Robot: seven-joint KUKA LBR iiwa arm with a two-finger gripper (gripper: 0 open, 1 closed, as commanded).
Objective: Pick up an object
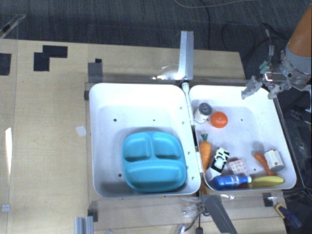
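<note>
1. The gripper hangs over the far right corner of the right bin; its fingers show at the bin's rim with nothing between them, and how wide they stand I cannot tell.
2. The orange ball lies below and left of the fingers, just beside a small white jar with a dark lid.
3. Farther from the fingers, toward the near wall, lie a carrot, a black-and-white toy, a blue bottle, a yellow banana and a small can.
4. Well to the left of the fingers, the left bin holds a blue divided plate.
5. Both bins rest on the desk.
</note>
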